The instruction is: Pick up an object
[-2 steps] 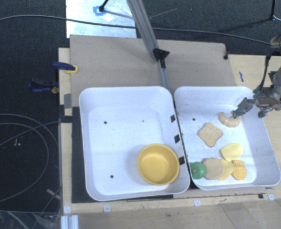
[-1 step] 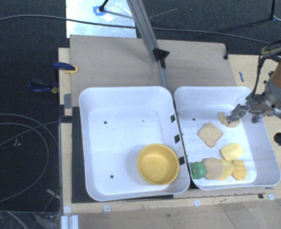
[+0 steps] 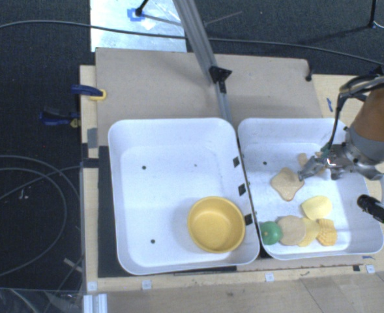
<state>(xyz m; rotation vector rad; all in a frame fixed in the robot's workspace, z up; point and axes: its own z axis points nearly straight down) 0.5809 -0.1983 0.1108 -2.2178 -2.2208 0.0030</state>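
Note:
My gripper (image 3: 311, 169) hangs low over the right bin (image 3: 263, 139), reaching in from the right. Its tip is just right of a flat tan piece (image 3: 286, 183) and close to a small tan bit (image 3: 302, 158). Nothing can be made out in its grasp. Toward the bin's front lie a pale yellow piece (image 3: 316, 207), a green ball (image 3: 270, 231), a round tan piece (image 3: 291, 230) and an orange waffle-like piece (image 3: 326, 232), bunched together.
A yellow bowl (image 3: 216, 223) sits at the front right of the left bin (image 3: 146, 142). A slanted grey pole (image 3: 198, 31) rises from between the bins at the back. A blue and yellow clamp (image 3: 87, 93) grips the bench's left edge.

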